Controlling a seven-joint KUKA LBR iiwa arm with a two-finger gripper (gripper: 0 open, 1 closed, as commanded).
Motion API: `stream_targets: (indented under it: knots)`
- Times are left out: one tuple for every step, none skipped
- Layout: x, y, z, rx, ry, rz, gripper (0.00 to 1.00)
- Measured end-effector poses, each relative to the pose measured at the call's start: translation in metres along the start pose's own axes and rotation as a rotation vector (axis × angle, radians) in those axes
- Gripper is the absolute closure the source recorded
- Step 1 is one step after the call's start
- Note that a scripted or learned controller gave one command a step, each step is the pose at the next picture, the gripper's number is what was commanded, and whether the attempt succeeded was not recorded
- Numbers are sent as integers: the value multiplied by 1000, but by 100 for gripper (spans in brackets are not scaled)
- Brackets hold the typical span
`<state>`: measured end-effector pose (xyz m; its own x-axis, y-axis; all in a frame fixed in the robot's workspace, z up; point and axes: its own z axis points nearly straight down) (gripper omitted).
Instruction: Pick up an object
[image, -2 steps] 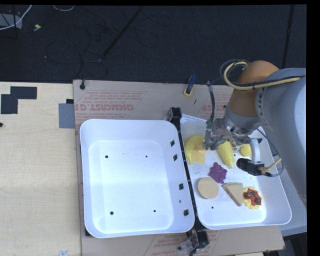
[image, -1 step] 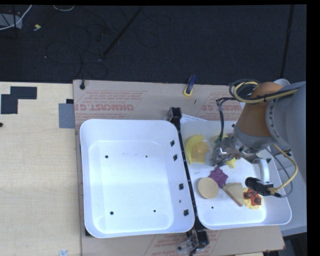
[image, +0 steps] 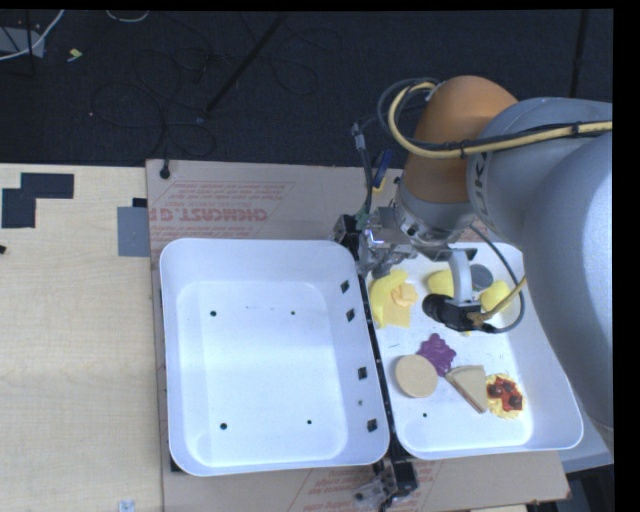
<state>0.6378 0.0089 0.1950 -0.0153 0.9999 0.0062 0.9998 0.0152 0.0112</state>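
From my station I see the gripper (image: 383, 252) low over the right bin (image: 548, 428), near its corner at 11 o'clock. The wrist covers it from above, so I cannot tell if it is open or closed, and I see nothing held in it.

The nearest thing to take is, I think, the yellow block (image: 390, 306). It lies in the right bin, just at 6 o'clock from the gripper and just beside the wall that this bin shares with the left bin (image: 172, 300).

What worries me is this wall. The block is so near to it on the 9 o'clock side that the gripper, coming down, may strike the rim or land on top of the block and not around it. A small yellow piece (image: 440, 282) is near at 3 o'clock and could be pushed or caught together with the block. The block looks smooth, so it may also slip out during the lift. The purple piece (image: 436, 352) and the round tan disc (image: 416, 376), toward 5 o'clock, are far enough not to disturb.

The block lies flat. Its long axis runs about from 12 to 6 o'clock, almost along the wall. A grip across the short side, 9 to 3 o'clock, seems best to me.
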Motion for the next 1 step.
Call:
stream_targets:
  knots:
    - [-1, 9, -102, 3, -6, 13, 100]
